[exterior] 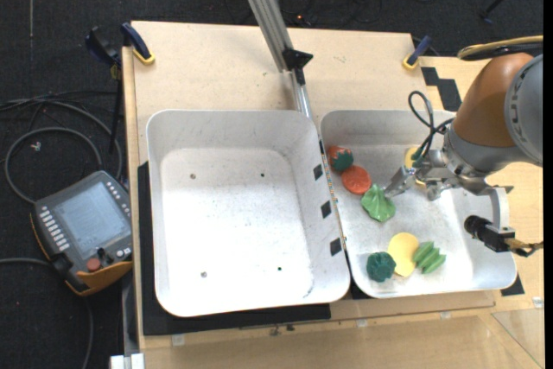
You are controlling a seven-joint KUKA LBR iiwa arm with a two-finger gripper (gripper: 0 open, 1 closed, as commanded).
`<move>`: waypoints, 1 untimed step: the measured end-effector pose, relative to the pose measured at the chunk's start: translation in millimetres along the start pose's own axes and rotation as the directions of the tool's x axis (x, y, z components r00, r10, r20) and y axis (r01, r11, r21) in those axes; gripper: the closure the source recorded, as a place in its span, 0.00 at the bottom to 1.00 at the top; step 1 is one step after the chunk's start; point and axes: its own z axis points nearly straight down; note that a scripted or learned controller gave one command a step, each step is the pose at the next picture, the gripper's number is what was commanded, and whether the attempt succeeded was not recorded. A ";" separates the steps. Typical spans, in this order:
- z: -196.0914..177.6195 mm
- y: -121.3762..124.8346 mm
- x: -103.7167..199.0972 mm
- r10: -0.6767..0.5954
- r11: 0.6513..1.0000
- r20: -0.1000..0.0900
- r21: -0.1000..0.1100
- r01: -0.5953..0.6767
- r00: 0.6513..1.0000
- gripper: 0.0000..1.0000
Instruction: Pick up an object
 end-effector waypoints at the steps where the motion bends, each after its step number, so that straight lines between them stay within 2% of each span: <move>1: -13.1 1.8 0.3 -0.001 1.000 0.001 -0.006 0.001 1.000 1.00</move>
